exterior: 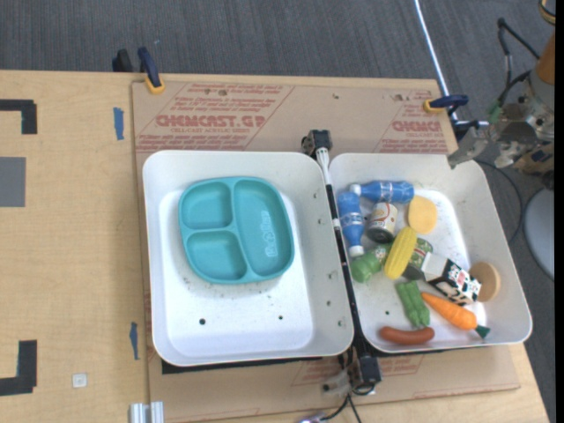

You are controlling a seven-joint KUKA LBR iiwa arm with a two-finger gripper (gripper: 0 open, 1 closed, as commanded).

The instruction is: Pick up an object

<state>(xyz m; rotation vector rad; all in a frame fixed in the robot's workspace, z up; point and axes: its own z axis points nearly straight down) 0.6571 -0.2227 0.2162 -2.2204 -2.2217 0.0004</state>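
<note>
white plastic makes up both shallow bins, smooth and round-cornered. the left bin point(176, 324) bears a teal divided plate point(236, 230) with three compartments, matte and soft-edged. the right bin point(507, 263) holds all the candidates for picking, a heap of small toy food: a blue bottle point(384, 191) lying on its side, a second blue bottle point(349, 216) beside it, a yellow disc point(423, 213), a ribbed yellow corn cob point(402, 251), a green pepper-like lump point(366, 264), a green bumpy pickle point(411, 302), an orange carrot point(449, 311), a glossy red sausage point(407, 334), a black-and-white cow-patterned block point(456, 278) and a tan round cookie point(486, 281). most touch or overlap near the bin's middle; the sausage lies apart by the near wall.

the gripper point(480, 144) sits at the right bin's far right corner, above the rim; whether it is spread or closed i cannot tell at this blur, and nothing is seen held in it. the step looks like the approach, with no pick made yet. next it would need to travel in over the pile, choose an isolated piece such as the sausage or carrot, and descend squarely.
</note>
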